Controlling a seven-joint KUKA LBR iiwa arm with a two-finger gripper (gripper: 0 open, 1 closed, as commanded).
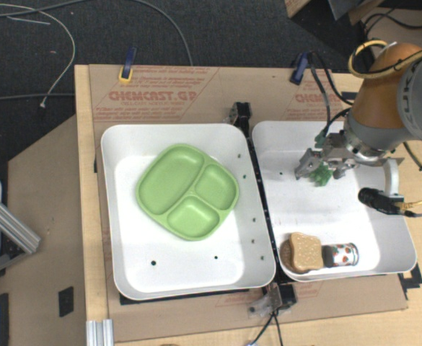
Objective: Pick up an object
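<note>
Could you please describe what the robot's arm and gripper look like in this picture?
The arm is a thick, rounded grey body with a broad orange band above the wrist. A yellow cable loops over its top, and dark cables run along it toward the bench. The gripper is a small grey metal assembly with jaws at its tip. A black cylindrical part with a cable hangs off the wrist.

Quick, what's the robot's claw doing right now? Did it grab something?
Two-finger gripper: low in the right white bin, at a small green object; open, shut or holding, it cannot be told.
</note>
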